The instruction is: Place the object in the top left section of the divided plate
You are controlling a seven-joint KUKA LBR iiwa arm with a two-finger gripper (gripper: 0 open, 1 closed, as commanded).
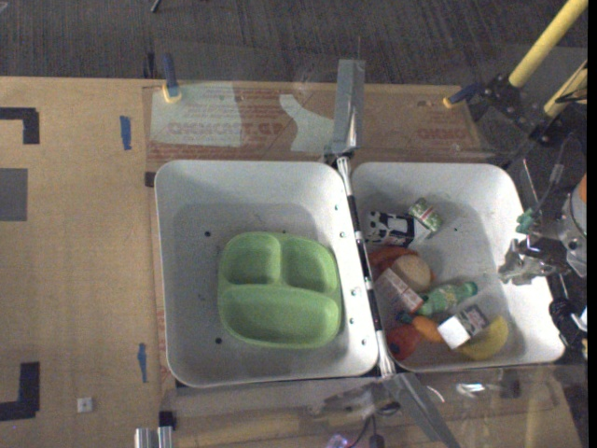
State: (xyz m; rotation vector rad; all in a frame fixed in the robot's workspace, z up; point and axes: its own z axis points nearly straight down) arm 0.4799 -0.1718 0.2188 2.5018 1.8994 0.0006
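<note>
A green divided plate (280,289) lies in the left white bin (187,203); its top left section (250,258) holds nothing. The right bin (485,194) contains several small items: a black-and-white carton (390,227), a small green can (426,215), a peach-coloured fruit (411,272), a green bottle (448,297), a banana (487,340) and a white box (454,331). My gripper (525,261) hangs over the right bin's right side, apart from all of these items, with nothing seen in it.
A metal divider (347,110) runs between the bins. An orange piece (425,328) and a red piece (401,342) lie at the right bin's front left. Yellow poles (550,31) and clamps stand at the back right. Brown bench surface (75,250) spreads out to the left.
</note>
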